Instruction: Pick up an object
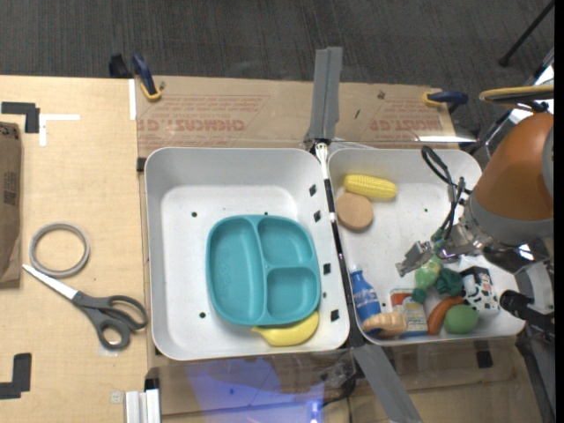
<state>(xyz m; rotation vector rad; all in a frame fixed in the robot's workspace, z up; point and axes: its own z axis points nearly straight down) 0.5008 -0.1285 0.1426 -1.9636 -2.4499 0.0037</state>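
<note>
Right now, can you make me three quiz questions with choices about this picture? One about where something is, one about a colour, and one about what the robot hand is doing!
1. Where is the banana?
A. in the left bin, against the near edge of the tray
B. in the right bin, beside the corn
C. on the bench, by the scissors

2. What colour is the divided tray?
A. red
B. teal
C. black

3. Where is the hand right now?
A. low over the toy pile in the right bin
B. over the tape roll on the bench
C. inside the divided tray

Answers:
1. A, the yellow banana pokes out from under the tray's near edge in the left bin.
2. B, the tray is teal against the white bin.
3. A, the hand sits just above the green toy in the right bin.
</note>
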